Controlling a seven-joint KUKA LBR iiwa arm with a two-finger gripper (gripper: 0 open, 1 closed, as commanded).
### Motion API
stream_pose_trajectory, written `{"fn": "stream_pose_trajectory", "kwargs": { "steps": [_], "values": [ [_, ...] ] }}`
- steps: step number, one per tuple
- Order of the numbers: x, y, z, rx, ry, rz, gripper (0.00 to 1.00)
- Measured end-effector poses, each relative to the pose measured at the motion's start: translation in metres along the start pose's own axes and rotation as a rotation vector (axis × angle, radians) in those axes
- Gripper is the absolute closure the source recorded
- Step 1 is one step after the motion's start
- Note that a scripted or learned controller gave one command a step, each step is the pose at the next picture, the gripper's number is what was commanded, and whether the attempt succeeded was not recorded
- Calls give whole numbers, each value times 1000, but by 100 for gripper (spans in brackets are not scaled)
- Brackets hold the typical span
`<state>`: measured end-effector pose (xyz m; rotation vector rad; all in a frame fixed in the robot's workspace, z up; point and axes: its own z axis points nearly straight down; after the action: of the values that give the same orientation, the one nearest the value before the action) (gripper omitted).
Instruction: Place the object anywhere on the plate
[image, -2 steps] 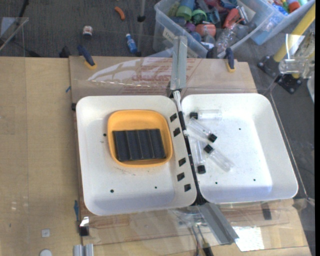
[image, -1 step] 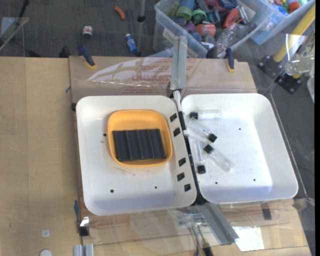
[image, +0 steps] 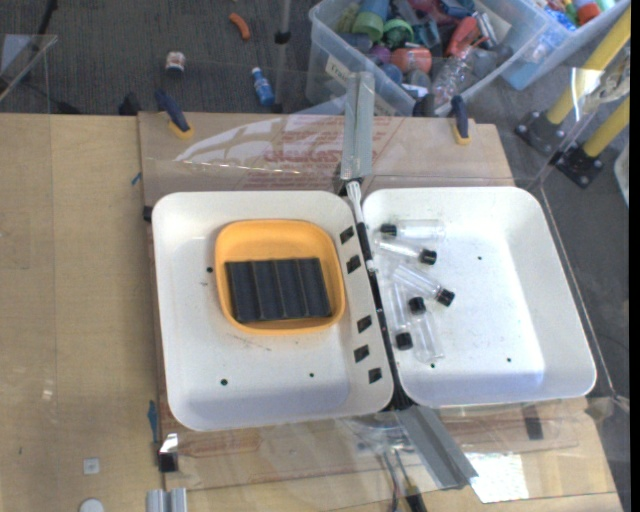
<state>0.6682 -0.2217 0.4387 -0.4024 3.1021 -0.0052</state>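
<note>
Lying flat in the middle of the orange plate (image: 232, 245), well inside its rim: a dark ridged block (image: 278, 290). Sitting in the left white bin (image: 190, 380), nearer its far side. Lying scattered by the left wall of the right bin (image: 520, 300): clear black-capped vials (image: 418, 303).

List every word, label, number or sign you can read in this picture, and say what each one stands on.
No text can be read.
Reddish print on the clear sheet behind the bins: too blurred to read.
White paper at the bench's front edge: no legible marks.
Orange plate, the black ridged block on it, and the clear vials: no lettering visible.
</note>
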Motion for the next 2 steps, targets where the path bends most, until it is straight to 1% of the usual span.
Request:
{"fn": "stream_pose_trajectory", "kwargs": {
  "steps": [1,2],
  "values": [
    [-1,0,-14,5,-14,3,100],
    [0,0,0,-5,3,-415,100]
  ]
}}
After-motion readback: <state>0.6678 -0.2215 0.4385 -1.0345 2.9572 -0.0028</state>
